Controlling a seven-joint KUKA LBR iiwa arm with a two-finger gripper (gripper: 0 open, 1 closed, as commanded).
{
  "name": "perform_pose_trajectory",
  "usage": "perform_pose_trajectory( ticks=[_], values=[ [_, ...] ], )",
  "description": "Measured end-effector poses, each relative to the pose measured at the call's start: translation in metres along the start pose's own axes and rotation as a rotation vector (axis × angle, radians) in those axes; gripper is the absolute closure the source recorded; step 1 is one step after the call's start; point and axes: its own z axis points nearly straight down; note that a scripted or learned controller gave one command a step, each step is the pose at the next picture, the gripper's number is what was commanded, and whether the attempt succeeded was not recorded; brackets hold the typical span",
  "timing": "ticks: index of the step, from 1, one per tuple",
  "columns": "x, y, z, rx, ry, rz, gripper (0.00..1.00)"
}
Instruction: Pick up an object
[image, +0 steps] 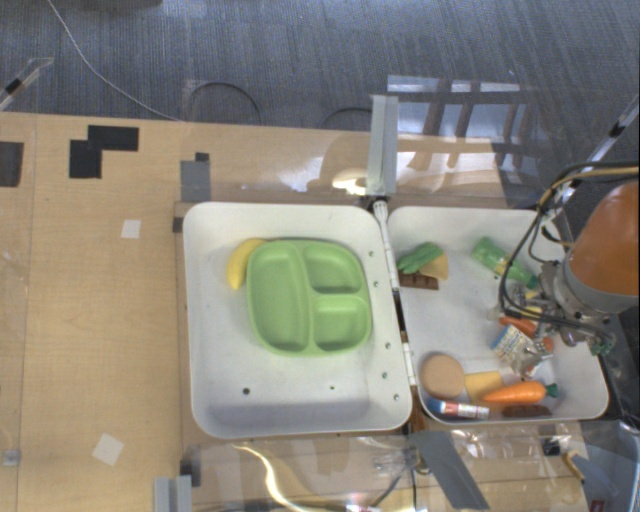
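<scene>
Starting at frame left: one left bin (215, 390), white, holding one green divided plate (308, 297) with three compartments, and one yellow banana (240, 262) tucked against the plate's upper left edge, touching it.

Centre-right: one right bin (440, 330), white. Contents, upper left of this bin: one green vegetable-like item (419, 256) resting on a tan wedge (437, 266), with one dark brown bar (418, 283) just below. Upper middle: one light green packet (490, 254). Lower edge: one round tan disc (443, 376), one yellow block (482, 383) beside it, one red-and-white tube (462, 407), one orange carrot (513, 393).

Far right: one arm (608, 250), orange band visible, with cables. Gripper (528, 335) sits low over the bin's right side, directly above one small printed packet (515, 345); contact cannot be told. Carrot lies just below the gripper, apart.
</scene>
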Motion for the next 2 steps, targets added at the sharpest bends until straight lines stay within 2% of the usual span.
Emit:
perform_pose_trajectory(
  ticks=[1,2],
  values=[
    [-0.098,-0.025,0.003,-0.006,0.013,0.004,0.00],
    [-0.078,-0.016,0.010,-0.009,0.014,0.019,0.00]
  ],
)
